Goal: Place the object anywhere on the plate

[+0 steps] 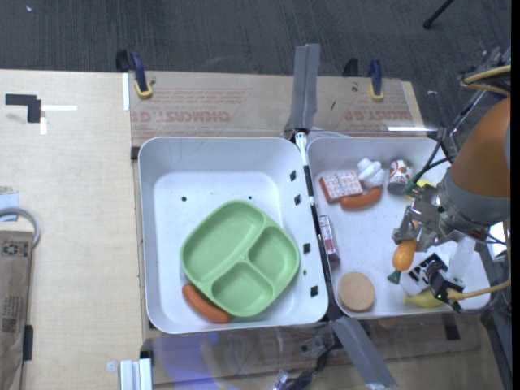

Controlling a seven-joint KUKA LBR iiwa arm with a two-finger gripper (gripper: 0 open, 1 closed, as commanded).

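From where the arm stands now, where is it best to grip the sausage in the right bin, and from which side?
Grip the sausage across its narrow middle, coming straight down from above. It lies flat and long, running left to right. The red packet sits tight against its upper side, so the hand may need care there.

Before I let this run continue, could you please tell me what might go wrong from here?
1. The pincer sits low in the right bin, next to the orange carrot-like toy; the toy could slip or be missed.
2. The green plate lies in the left bin, so any carry must cross the divider.
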